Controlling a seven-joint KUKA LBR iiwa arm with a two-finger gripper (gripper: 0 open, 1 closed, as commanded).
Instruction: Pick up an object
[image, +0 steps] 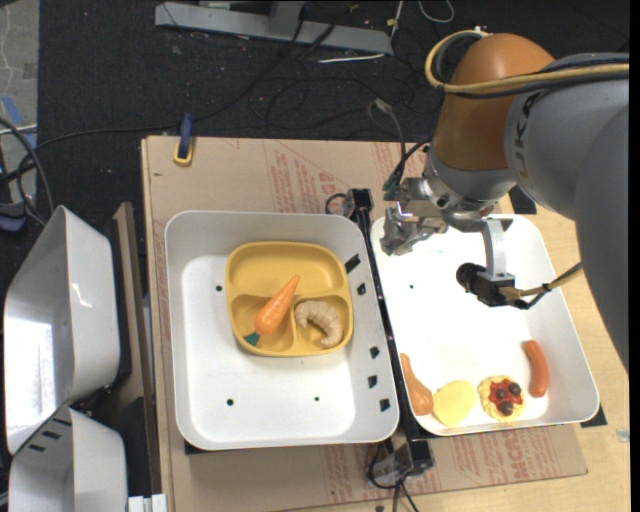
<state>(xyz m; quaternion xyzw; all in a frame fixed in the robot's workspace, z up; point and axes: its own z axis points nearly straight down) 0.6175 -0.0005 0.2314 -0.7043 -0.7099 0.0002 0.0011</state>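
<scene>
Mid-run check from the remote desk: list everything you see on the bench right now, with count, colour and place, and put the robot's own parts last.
bins: 2, white, side by side on the bench
divided plate: 1, yellow, centre of the left bin
carrot: 1, orange, lying across the plate's divider
shrimp: 1, pale tan, plate's right compartment
drumstick-like piece: 1, orange, right bin, near-left corner
round slice: 1, pale yellow, right bin, near edge
small pizza-like piece: 1, yellow with red and dark spots, beside the slice
sausage: 1, orange-red, right bin, right side
clamp: 1, yellow and blue, far-left bench edge
arm: 1, grey with orange band, from the right
gripper: 1, metal, over the right bin's far-left corner
</scene>
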